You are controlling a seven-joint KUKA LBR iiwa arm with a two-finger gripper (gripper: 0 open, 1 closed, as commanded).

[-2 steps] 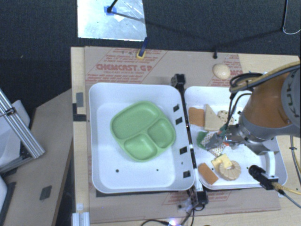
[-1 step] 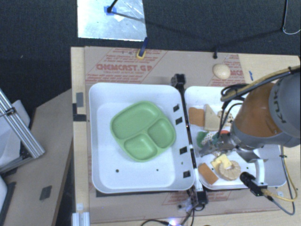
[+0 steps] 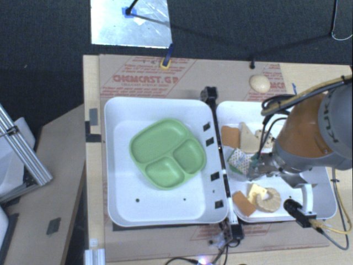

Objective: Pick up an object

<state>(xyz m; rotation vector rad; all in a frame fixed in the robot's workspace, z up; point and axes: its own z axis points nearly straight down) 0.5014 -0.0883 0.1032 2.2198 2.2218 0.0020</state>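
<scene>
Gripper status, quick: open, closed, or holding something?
Gripper: down in the right bin among the food items; open or closed cannot be told, and no held object is visible.

Robot arm [image 3: 314,137], grey w/ orange band
Black cables loop over the orange section; dark lettering on grey casing at rt edge.

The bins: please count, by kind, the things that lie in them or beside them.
Green tray: 1
Food pieces in right bin: about 5, starting with the orange piece; some hidden by arm
Egg-like ball on bench: 1
Total: about 7
</scene>
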